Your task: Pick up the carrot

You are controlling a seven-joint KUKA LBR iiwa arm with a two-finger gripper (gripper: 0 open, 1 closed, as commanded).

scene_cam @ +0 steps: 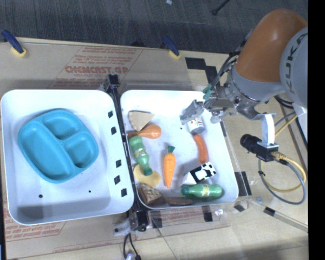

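Approach is the step in hand, by my reading: the carrot (169,168) lies untouched near the middle of the right bin (168,99), orange body lengthwise with its green top pointing toward the bin's far side, and the gripper (194,114) hovers well apart from it over the bin's far right corner; the grey arm (271,53) leans in from the right with its orange band uppermost and the wrist angled down and leftward; nothing lies between the gripper's tips, though whether they are spread or closed I cannot tell from this slant; a small red-and-white can (195,125) sits just below the gripper, a red sausage (201,148) lies beside that, and a green bottle (202,190) and a black-and-white toy (202,173) crowd the near right side; a green bottle-shaped toy (140,155) lies left of the carrot; the next move likely calls for travelling toward the bin's centre, turning the wrist across the carrot's long axis, then descending cleanly between neighbours; the blue divided plate (57,144) rests in the left bin (21,199).
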